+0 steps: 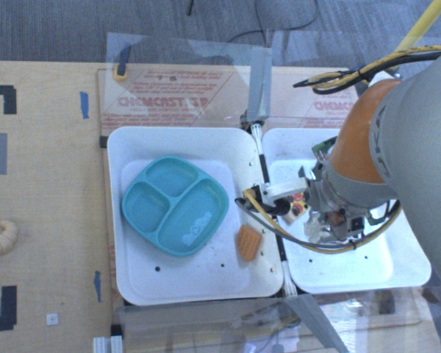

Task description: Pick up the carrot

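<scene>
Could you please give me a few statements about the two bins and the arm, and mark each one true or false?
1. The blue divided plate lies in the left bin. True.
2. An orange item rests on the plate. False: it lies on the bin floor beside the plate, near the divider between the bins.
3. The arm hangs over the right bin. True.
4. The plate's compartments hold food. False: nothing shows in them.
5. A pale curved object lies on the wooden bench outside the bins. True.
</scene>
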Action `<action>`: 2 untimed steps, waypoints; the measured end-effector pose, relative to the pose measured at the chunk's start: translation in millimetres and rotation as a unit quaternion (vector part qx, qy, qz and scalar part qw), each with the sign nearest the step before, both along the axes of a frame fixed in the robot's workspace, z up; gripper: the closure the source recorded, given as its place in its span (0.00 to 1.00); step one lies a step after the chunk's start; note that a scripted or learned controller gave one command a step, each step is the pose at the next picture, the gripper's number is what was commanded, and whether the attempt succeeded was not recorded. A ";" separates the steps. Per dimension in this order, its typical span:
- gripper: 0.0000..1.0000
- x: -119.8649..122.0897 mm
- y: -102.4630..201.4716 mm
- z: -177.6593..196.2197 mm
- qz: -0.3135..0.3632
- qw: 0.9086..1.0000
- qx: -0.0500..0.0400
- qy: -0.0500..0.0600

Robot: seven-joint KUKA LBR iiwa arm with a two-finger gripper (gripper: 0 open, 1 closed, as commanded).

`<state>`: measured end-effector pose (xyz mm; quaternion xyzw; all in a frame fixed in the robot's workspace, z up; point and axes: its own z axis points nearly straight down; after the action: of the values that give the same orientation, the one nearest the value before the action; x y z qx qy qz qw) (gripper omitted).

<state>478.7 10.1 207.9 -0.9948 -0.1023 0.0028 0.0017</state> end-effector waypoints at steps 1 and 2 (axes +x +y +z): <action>1.00 -0.2 -53.7 6.1 0.142 0.990 0.000 -0.001; 1.00 16.7 -5.9 11.7 0.000 1.000 -0.001 -0.002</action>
<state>495.4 4.2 219.6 -0.9948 -0.1018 0.0013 0.0002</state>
